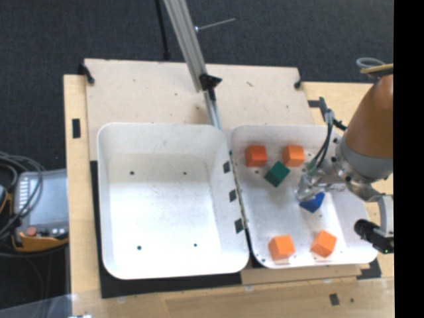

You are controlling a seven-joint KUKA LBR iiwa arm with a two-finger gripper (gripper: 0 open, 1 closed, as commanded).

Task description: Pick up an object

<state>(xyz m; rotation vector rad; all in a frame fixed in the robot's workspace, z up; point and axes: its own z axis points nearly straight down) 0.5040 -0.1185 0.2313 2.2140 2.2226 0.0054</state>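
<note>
Left bin (pixel 119 177): smooth white plastic, shallow. Right bin (pixel 265 244): matte blocks, four orange cubes, one green block (pixel 277 173). Gripper (pixel 310 192) is low over the blue block (pixel 311 203), mid-grasp by my read. Can't tell finger state. Next: confirm closure on blue, then lift straight up.

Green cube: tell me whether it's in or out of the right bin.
In. The green cube lies on the right bin's floor, between two orange cubes and the gripper.
</note>
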